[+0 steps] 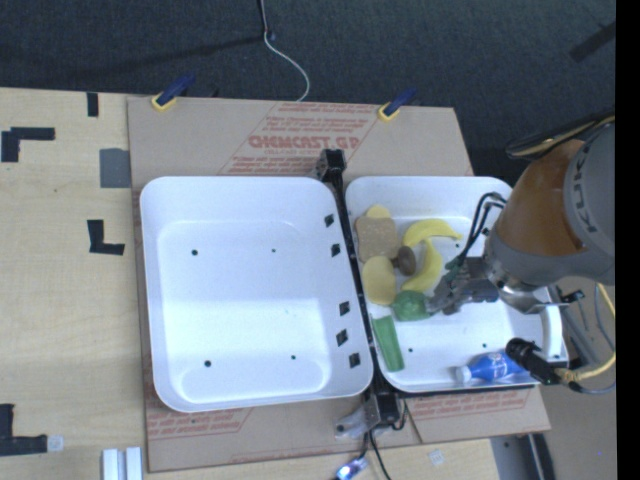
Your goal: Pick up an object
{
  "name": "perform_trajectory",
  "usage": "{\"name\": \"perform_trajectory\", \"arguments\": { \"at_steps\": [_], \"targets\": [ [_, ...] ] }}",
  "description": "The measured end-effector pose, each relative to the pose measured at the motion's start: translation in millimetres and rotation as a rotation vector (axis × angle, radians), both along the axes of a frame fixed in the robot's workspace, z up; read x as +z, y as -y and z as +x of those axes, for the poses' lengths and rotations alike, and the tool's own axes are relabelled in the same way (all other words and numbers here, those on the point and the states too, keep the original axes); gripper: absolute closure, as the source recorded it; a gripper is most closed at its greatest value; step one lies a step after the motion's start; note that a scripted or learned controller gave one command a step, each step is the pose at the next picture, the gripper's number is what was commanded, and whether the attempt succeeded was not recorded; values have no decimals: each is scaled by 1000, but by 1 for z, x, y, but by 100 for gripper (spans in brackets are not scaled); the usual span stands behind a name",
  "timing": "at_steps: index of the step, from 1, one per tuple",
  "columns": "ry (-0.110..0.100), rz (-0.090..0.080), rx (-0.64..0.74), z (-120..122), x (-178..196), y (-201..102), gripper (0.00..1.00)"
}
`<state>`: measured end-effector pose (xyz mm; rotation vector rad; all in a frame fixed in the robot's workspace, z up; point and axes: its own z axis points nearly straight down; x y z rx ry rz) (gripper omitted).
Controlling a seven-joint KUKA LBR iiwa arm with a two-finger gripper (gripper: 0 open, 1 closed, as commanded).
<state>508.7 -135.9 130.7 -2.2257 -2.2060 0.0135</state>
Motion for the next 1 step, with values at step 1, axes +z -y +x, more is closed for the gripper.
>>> {"name": "perform_trajectory", "arguments": {
  "at_steps": [1],
  "targets": [
    [14, 1, 15, 71, -25, -35, 100]
  ]
}}
